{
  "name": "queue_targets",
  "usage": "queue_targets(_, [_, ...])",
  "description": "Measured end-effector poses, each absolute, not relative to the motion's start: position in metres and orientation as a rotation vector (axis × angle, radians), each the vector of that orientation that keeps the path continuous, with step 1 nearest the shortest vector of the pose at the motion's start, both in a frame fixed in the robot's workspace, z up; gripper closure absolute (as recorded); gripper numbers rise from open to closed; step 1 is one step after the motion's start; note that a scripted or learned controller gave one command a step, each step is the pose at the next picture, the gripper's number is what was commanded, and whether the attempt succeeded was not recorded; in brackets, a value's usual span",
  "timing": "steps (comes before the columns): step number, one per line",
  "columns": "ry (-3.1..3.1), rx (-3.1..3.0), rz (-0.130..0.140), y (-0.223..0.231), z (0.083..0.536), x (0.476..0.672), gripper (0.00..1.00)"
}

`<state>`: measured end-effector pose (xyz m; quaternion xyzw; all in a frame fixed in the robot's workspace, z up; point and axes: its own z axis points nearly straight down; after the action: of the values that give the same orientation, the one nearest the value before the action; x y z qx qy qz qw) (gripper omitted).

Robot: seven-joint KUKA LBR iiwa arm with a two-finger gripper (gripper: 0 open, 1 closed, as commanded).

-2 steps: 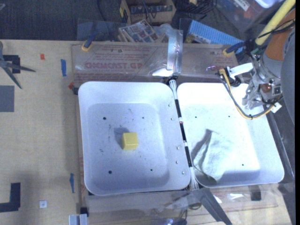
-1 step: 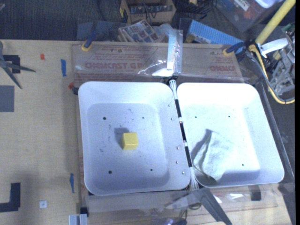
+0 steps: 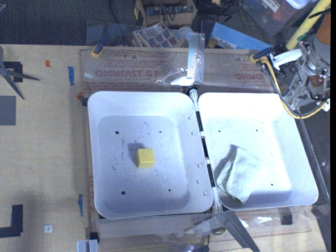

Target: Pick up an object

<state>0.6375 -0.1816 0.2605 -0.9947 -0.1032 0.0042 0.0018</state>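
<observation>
A small yellow block (image 3: 145,157) lies near the middle of the left bin (image 3: 105,114). In the right bin (image 3: 273,114), a crumpled grey-white cloth (image 3: 239,175) rests against the near left side. My gripper (image 3: 304,88) hangs at the view's right edge, over the far right corner of the right bin, well away from both objects. Cables loop around its metal parts and it carries nothing that I can see.
A metal divider (image 3: 202,140) runs between the two bins. Behind them lies a clear plastic sheet (image 3: 136,70) with red lettering. Wooden bench top (image 3: 37,140) stretches to the left, with black marks and blue tape. Boxes and cables crowd the far side.
</observation>
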Motion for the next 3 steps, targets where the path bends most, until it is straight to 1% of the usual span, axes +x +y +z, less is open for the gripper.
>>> queue_targets(1, [-0.317,-3.122,0.011,-0.135,0.242,0.651,1.00])
queue_targets(2, [-0.312,-3.123,0.011,-0.119,0.245,0.642,1.00])
queue_targets(3, [-0.714,-3.055,0.010,-0.161,0.193,0.624,1.00])
